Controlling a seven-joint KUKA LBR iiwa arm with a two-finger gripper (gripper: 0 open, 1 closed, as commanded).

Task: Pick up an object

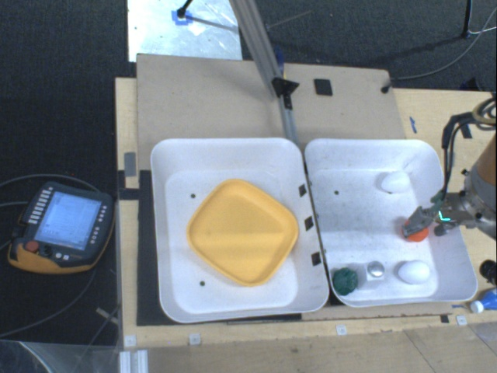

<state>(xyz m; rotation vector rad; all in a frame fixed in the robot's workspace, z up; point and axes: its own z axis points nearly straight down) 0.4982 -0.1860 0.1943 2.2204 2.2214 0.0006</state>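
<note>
From my remote station, I watch the gripper (423, 222) reach into the right bin (353, 208) from its right edge, most of the arm cut off by the frame. The fingers are small and dark, and I cannot tell whether they are spread or closed. A small orange-red object (414, 232) sits right at the fingertips, partly hidden beneath them; its shape is hard to make out, and I cannot say whether it lies between the fingers or just under them. A teal light glows just behind the fingers.

Up and slightly left of the fingers, near the bin's back wall, rests a white egg-shaped object (394, 182), pale against the white floor. Below the fingers lies a second white egg-shaped object (413, 271), with a small silver cap-like piece (376, 270) and a dark green lump (345, 280) further left along the front wall.

Far left of the fingers, the left bin (175, 200) holds a yellow squarish plate (243, 231), lying flat.
</note>
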